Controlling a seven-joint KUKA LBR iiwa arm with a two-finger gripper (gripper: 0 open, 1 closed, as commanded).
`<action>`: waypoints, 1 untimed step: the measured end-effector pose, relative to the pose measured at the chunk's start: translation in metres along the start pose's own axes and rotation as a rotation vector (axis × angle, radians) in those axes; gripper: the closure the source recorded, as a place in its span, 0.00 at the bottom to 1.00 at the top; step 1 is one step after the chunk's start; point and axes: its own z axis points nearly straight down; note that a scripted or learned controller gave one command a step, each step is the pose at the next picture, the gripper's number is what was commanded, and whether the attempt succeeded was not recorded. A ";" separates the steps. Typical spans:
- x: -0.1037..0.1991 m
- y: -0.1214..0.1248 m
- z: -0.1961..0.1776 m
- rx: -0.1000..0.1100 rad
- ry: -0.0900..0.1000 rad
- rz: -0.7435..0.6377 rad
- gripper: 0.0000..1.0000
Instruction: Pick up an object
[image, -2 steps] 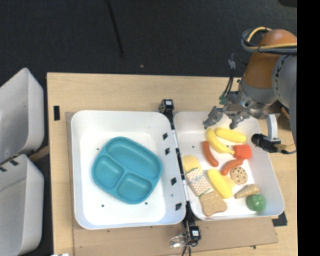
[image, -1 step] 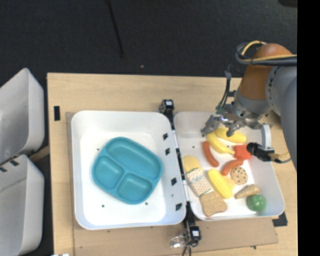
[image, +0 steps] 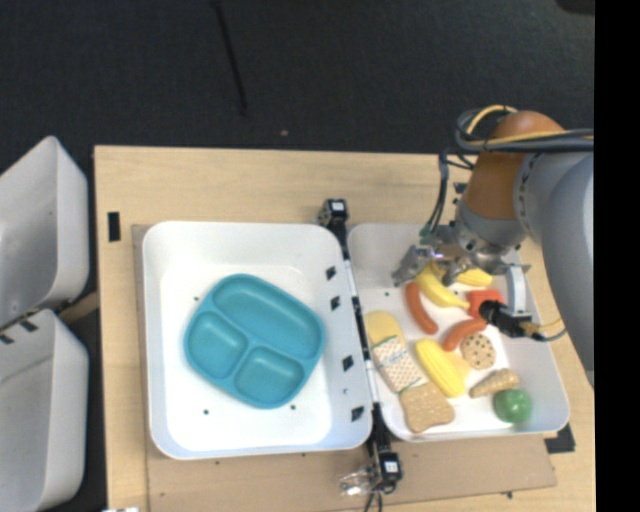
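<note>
Lying curved and bright yellow, a toy banana (image: 441, 288) sits in the upper part of the right bin (image: 555, 400), directly beneath the jaws (image: 437, 262), which hang over its upper end; whether they touch it, or how far they are parted, cannot be told from this angle. Beside the banana lie two orange-red sausages (image: 421, 307), one to its left and one lower right, plus a small red piece (image: 484, 301) by the arm's wrist. Lower down the same bin holds a pale yellow block (image: 381, 326), a patterned cracker (image: 399, 365), a second yellow piece (image: 443, 367), a round cookie (image: 478, 350), a square biscuit (image: 427, 408), a tan bread piece (image: 494, 382) and a green ball (image: 512, 405). On the surface, the left bin (image: 170, 420) carries a teal divided plate (image: 254, 340), lying flat near its middle.
</note>
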 end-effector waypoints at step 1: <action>-0.001 0.002 -0.014 -0.006 0.000 0.002 1.00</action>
